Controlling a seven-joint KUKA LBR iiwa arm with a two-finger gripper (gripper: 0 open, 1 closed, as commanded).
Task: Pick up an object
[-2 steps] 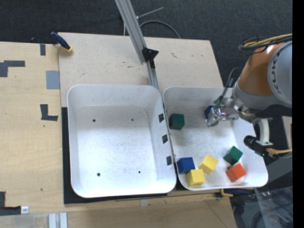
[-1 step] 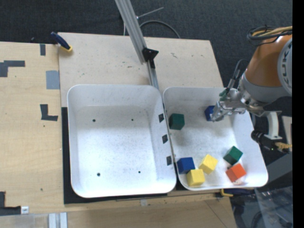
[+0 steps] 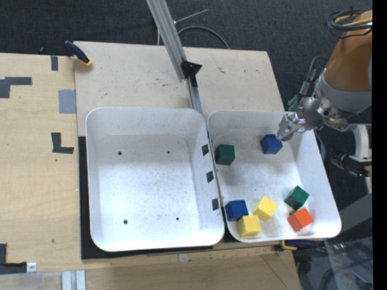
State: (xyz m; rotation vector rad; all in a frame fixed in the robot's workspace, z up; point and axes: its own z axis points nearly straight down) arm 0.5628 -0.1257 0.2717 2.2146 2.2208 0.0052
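My gripper [image 3: 286,130] hangs over the upper right part of the right bin [image 3: 254,121], on the grey arm with its orange band. A blue cube [image 3: 271,144] lies just below and left of the gripper tip, touching it or very close to it. Whether the cube is gripped is unclear. Further left in that bin sits a dark green cube [image 3: 225,154]. Along its front lie another blue cube [image 3: 236,209], two yellow cubes [image 3: 265,208] [image 3: 248,225], a green cube [image 3: 297,197] and an orange-red cube [image 3: 300,219].
The left bin [image 3: 145,180] stands beside the right one, sharing a middle wall. A slanted metal rail [image 3: 171,32] with a black clamp [image 3: 192,69] runs down to that wall. A small blue and yellow tool [image 3: 78,52] lies at the bench's far left.
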